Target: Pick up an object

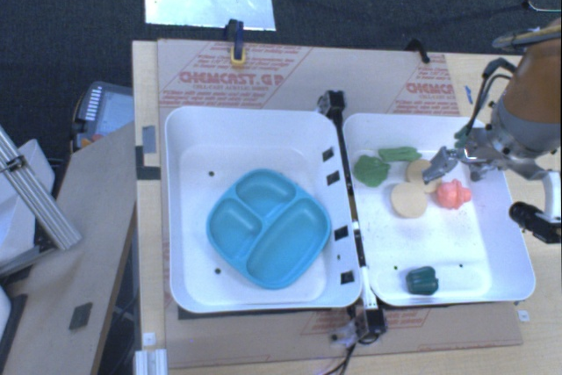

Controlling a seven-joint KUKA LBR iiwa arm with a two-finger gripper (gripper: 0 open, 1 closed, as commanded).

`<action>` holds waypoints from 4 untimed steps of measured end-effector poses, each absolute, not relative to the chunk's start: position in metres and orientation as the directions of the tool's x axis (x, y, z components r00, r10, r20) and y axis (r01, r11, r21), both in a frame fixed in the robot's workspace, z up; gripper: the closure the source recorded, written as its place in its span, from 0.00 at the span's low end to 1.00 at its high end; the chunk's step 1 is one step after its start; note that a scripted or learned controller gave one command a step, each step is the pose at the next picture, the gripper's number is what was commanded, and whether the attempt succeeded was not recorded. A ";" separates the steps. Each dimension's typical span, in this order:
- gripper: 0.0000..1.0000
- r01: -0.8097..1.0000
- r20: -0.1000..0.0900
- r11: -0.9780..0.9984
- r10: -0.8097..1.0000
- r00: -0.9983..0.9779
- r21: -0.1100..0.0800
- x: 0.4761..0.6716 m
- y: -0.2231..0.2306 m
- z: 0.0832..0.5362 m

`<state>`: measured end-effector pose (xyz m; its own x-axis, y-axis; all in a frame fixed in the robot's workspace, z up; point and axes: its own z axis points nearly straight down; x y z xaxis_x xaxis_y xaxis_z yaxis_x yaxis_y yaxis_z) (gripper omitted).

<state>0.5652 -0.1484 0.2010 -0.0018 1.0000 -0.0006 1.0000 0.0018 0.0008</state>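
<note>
Lettering "CHEMCAST GP" marks the board (pixel 237 70) under both bins. Hand (pixel 436 167) hovers over the right bin (pixel 492 272); finger state indeterminate.

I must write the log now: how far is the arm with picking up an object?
Done: the gripper is over the right bin, above the tan pieces and beside the pink toy. In hand: nothing visibly lifted. Left: grasping and raising something; the dark green toy lies untouched.
</note>
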 end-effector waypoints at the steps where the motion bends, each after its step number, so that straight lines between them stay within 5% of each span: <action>1: 0.00 1.000 0.001 0.002 1.000 -0.002 -0.002 0.568 -0.140 0.143; 2: 0.00 1.000 0.001 0.001 1.000 -0.001 -0.002 0.568 -0.139 0.091; 3: 1.00 1.000 -0.001 0.001 1.000 -0.001 0.003 0.569 -0.140 0.104; 4: 1.00 1.000 -0.001 0.005 1.000 -0.005 0.006 0.575 -0.133 0.165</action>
<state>0.5745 -0.1333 0.1653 -0.0047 1.0000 -0.0013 1.0000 0.0048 0.0063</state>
